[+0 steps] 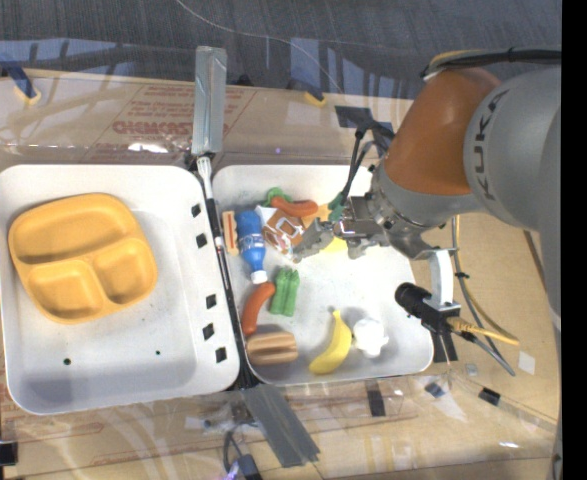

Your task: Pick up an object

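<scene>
Apparently the gripper (318, 236) hung low over the far part of the right bin (398, 363), finger state impossible to tell, beside a small red-and-white toy (282, 232) that looked light, rigid and smooth, best pinched across its narrow sides.

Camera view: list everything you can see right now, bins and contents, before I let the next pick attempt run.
Left bin: 1, white, left.
Tray: 1, yellow, three compartments, in left bin.
Right bin: 1, white, right.
Bottle: 1, blue with white cap, right bin's left side.
Hot dog: 1, red-orange, below bottle.
Green toy: 1, beside hot dog.
Burger: 1, brown, front edge.
Banana: 1, yellow, front.
White object: 1, right of banana.
Gripper: 1, grey, over right bin's back.
</scene>
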Controlling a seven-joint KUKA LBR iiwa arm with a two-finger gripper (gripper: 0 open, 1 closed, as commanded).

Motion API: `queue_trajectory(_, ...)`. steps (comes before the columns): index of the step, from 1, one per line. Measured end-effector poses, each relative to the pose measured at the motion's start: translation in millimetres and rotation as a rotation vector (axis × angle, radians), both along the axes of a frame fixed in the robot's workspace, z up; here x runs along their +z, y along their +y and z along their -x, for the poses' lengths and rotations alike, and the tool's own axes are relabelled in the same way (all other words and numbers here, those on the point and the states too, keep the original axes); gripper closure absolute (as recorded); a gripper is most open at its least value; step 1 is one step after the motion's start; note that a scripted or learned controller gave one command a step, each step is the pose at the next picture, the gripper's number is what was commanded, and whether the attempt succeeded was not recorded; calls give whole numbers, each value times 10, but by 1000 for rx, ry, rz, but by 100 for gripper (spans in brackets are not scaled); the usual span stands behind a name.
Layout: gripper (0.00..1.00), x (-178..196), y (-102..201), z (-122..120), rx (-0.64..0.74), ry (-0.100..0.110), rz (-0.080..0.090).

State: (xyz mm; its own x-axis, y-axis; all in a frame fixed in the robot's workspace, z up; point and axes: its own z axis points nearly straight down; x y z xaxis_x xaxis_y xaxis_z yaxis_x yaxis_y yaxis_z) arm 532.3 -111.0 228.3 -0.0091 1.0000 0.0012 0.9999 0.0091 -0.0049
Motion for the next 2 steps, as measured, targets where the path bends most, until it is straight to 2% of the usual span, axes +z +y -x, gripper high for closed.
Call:
queue_trajectory(1,0,-1073,-210,-523,381,-24,8)
queue_trajectory(2,0,-1313,30,-875,270,-13,8)
